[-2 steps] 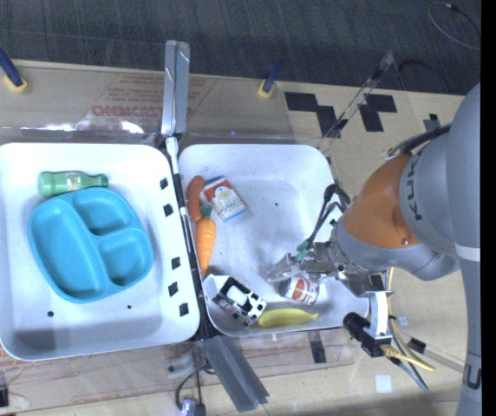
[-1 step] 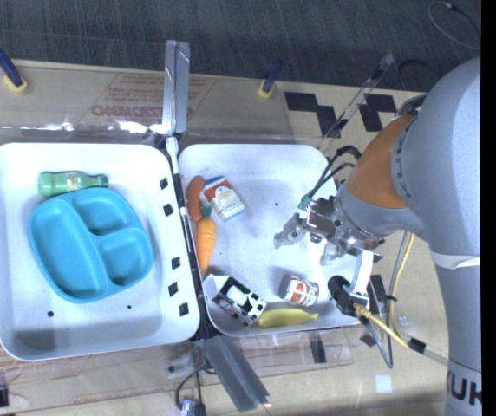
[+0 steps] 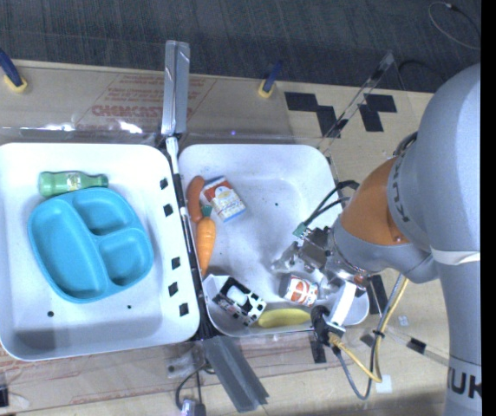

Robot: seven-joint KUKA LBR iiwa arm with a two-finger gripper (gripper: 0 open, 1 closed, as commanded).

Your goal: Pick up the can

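Observation:
The can [image 3: 300, 291], red and white, lies on its side near the front right corner of the right bin [image 3: 257, 159]. My gripper [image 3: 310, 274] hangs low over it from the right, its metal body partly covering the can's upper side. The grey arm with its orange band [image 3: 374, 211] reaches in over the bin's right wall.
In the right bin, a banana [image 3: 283, 317] and a black-and-white object [image 3: 239, 302] lie just in front of the can. A carrot [image 3: 205, 243] and a small carton [image 3: 222, 199] sit at the left. The left bin holds a blue divided plate [image 3: 90, 243] and a green bottle [image 3: 72, 181].

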